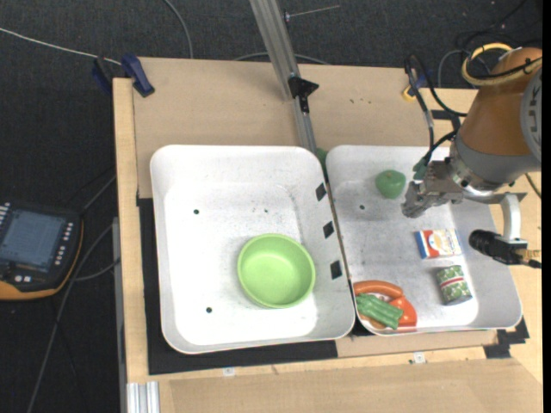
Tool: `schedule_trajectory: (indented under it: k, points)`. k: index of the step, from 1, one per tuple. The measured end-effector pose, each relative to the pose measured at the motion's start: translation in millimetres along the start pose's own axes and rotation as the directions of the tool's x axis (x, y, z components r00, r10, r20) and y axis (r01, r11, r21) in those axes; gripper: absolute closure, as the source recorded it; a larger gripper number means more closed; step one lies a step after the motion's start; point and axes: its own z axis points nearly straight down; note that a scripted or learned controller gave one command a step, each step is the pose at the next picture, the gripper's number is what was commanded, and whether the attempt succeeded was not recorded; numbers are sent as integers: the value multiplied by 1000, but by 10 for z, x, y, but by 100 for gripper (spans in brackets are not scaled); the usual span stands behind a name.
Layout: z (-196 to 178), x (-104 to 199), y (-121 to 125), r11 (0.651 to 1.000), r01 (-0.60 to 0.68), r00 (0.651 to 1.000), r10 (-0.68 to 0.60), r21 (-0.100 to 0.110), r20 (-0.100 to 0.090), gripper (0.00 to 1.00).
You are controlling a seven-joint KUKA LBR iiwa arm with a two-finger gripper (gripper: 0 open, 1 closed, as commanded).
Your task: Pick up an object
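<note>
My gripper (pixel 419 200) hangs over the right bin (pixel 362 231), near its upper middle. A small green round object (pixel 390 183) lies just to the gripper's left, apart from it. Below the gripper lies a blue and white box (pixel 437 243), and a green can (pixel 454 284) lies below that. A plate-like toy with red and green food (pixel 384 306) rests at the bin's near edge. In the left bin (pixel 189 231) sits a light green bowl (pixel 275 270). I see nothing between the gripper's fingers.
A metal pole (pixel 280 50) rises from the bench behind the bins, slanting across the top. Cables trail at the right by the arm. A handheld controller (pixel 34 248) lies off the bench at the far left.
</note>
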Motion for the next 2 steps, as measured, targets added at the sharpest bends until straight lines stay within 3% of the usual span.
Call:
schedule_trajectory:
  k: [2]
  points:
    - [-947, -96, -7, 1000, -1, 1000, 1, 0, 0, 100]
